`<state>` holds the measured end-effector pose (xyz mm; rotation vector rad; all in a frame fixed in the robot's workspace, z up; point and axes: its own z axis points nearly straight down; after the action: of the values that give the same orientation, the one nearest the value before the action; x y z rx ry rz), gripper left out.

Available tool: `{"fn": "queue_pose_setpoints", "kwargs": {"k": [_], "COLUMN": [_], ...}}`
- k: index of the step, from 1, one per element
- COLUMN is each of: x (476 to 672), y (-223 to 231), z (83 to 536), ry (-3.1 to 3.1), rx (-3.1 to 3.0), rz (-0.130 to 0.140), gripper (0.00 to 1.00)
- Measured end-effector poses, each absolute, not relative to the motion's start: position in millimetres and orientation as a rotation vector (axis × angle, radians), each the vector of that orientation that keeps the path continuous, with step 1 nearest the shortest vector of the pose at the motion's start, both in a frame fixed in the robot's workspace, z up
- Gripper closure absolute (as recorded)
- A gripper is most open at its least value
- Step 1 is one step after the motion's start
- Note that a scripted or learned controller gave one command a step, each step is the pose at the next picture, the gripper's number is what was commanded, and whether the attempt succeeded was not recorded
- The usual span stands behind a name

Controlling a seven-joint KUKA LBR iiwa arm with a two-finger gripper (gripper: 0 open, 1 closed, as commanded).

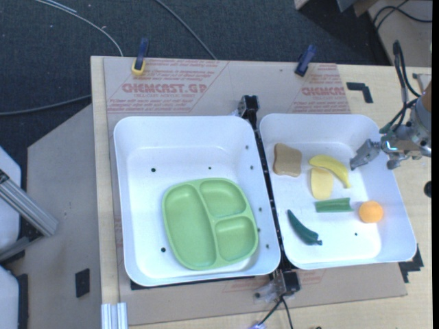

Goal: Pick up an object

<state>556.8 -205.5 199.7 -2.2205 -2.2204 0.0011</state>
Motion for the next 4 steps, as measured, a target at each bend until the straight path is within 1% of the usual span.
{"fn": "queue_pose_setpoints", "kwargs": {"k": [1, 2, 3, 4], "x": [560.2, 559.8, 560.9, 563.6], "y": [-206.6, -206.2, -206.5, -202.4], "z": [136.9, 86.2, 97.4, 141.3], "ry": [-2.216, -2.219, -2.222, -2.227], "rx": [-2.217, -2.22, -2.222, -2.224], "rz": [0.004, 0.002, -0.001, -0.003], "gripper": [0.0, 0.0, 1.0, 1.0]}}
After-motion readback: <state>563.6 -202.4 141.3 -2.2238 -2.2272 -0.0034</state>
